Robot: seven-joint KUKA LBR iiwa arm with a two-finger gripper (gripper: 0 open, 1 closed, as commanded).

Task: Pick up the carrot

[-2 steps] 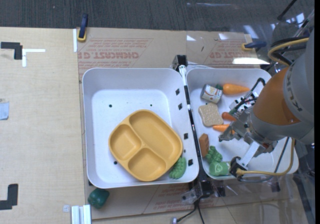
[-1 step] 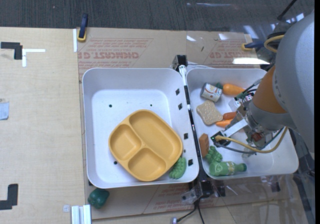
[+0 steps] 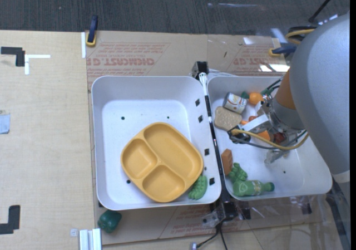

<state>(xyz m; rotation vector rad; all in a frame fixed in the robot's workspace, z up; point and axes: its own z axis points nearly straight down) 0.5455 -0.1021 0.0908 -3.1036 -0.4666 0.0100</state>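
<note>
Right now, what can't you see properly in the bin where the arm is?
- The pincer: the arm's wrist and cables cover it in the camera view, so its grip is unclear.
- The carrot: orange bits peek from under the wrist, too hidden to name.
- The right bin: the big grey arm covers its far right side.
- The little can: label too small to read.

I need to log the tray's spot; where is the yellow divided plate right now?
The yellow divided plate lies in the left white bin, toward its near right corner, with a green vegetable touching its lower right edge.
</note>
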